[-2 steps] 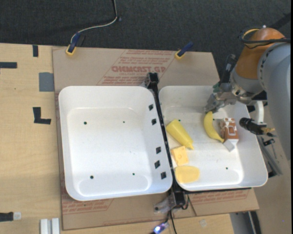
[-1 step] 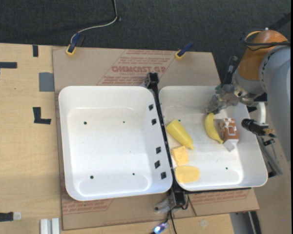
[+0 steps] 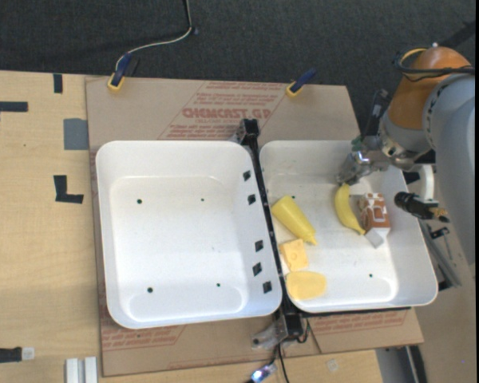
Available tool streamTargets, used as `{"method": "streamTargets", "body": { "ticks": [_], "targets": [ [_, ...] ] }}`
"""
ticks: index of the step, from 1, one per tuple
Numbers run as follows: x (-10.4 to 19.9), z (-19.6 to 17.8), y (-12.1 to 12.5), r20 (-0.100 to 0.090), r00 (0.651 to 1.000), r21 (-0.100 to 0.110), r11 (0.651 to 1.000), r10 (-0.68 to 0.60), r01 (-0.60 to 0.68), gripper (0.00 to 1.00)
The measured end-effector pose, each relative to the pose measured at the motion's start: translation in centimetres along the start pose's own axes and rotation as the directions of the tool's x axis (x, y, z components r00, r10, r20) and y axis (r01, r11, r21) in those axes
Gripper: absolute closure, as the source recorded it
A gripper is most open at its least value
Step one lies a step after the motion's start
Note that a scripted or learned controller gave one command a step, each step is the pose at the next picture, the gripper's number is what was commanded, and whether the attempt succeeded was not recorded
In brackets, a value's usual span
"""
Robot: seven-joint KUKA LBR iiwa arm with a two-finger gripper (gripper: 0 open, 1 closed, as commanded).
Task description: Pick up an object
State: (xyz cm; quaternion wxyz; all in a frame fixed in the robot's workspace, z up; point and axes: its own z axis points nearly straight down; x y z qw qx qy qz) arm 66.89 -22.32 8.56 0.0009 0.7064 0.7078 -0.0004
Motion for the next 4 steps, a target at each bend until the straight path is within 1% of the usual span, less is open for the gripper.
{"method": "streamTargets", "body": {
  "ticks": [1, 2, 3, 4],
  "targets": [
    [0.0, 0.0, 0.0, 0.001, 1.0, 0.0, 1.0, 0.0, 0.0, 1.0],
    [0.0, -0.1, -2.5, 0.0, 1.0, -0.003, 1.0, 0.001, -0.001, 1.0],
    [0.0, -6.5, -5.5, -0.003, 1.0, 0.003, 1.0, 0.002, -0.002, 1.0],
    [9.2, 0.3, -10.1, -0.002, 1.0, 0.003, 1.0, -0.002, 0.002, 1.0]
  ]
}}
